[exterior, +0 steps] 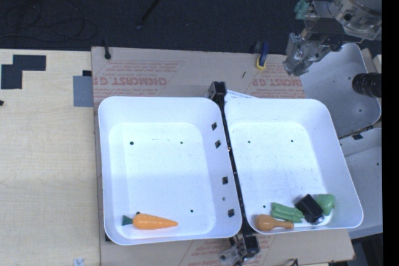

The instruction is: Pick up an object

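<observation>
There are toys to pick from in both bins. An orange carrot [154, 221] lies alone near the front edge of the left bin [112, 134]. In the front corner of the right bin [330, 128] sits a small pile: a tan pear-shaped toy [272, 223], a green bean pod [287, 212], a black block [309, 208] and a green lump [326, 202]. These four lie close together, and the black block rests against the green ones.

The gripper [298, 65] hangs high up, past the back edge of the right bin, well apart from every toy. Nothing is between its fingers. I cannot tell if it is spread or pressed together.

So I think the job is just starting. Next the arm must choose one toy, move over it and go down. The carrot looks easiest because it lies alone. The pile is harder, since the toys crowd each other.
</observation>
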Action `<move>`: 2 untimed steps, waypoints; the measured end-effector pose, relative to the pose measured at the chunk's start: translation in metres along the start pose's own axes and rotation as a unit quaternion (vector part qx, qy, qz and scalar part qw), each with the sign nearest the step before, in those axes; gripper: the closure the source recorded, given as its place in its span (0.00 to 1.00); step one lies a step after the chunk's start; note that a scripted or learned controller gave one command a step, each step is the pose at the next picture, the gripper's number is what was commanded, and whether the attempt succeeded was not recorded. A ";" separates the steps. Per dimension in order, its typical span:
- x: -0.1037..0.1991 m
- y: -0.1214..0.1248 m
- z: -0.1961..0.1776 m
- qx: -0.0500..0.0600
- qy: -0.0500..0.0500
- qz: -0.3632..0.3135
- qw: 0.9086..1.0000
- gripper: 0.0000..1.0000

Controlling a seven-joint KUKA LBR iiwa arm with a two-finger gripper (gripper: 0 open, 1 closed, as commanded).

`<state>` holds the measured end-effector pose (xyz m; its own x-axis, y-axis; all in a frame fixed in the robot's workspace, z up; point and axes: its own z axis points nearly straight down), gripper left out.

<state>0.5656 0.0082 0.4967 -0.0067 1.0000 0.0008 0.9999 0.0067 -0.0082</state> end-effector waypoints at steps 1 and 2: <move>0.068 0.022 0.175 0.006 -0.001 0.001 1.000 1.00; 0.034 0.027 0.071 -0.008 -0.001 0.004 1.000 1.00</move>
<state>0.5921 0.0425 0.4260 0.0021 1.0000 -0.0009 1.0000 -0.0021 0.0074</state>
